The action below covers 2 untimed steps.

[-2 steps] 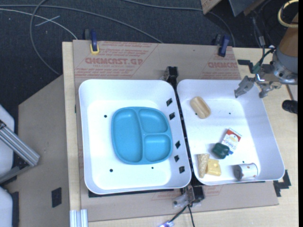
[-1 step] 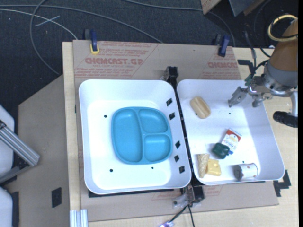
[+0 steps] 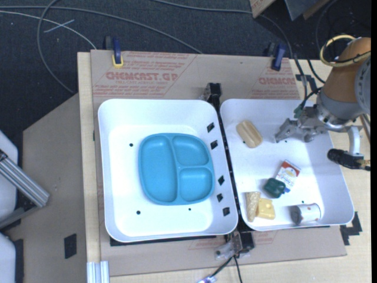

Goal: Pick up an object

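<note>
- Hovering at the far right of the right bin (image 3: 330, 214), the gripper (image 3: 294, 130) shows its fingers spread apart with nothing between them, apparently poised to descend.
- Nearest candidate: a tan bread-like roll (image 3: 250, 134), just left of the fingers, lying apart from the rest.
- Clustered toward the near side: a red-and-white packet (image 3: 288, 173), a dark green object (image 3: 274, 187), yellow cheese-like pieces (image 3: 260, 206), and a small cylinder (image 3: 306, 212).
- Left bin (image 3: 112, 158) holds a blue divided tray (image 3: 176, 168), well apart from the gripper.
</note>
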Each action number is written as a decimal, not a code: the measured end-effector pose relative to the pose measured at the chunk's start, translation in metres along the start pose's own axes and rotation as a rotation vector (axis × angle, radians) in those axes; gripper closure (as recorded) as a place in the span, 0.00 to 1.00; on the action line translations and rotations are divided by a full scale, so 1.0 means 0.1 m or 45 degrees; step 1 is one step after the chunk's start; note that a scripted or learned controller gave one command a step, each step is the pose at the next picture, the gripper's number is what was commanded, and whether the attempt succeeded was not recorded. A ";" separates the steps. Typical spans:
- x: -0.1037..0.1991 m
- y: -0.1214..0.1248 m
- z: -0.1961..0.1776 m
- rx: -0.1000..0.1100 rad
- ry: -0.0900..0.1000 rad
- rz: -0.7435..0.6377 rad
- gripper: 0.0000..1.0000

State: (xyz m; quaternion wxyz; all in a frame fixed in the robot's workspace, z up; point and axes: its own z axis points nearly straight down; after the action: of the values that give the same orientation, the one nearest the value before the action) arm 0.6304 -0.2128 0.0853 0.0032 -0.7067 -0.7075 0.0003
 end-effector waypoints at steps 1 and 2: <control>0.00 0.02 -0.15 -0.008 -0.004 -0.002 1.00; 0.01 -0.03 -0.78 -0.013 -0.007 0.000 1.00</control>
State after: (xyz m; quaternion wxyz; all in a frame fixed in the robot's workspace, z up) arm 0.6274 -0.2116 0.1629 -0.0025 -0.7068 -0.7074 -0.0014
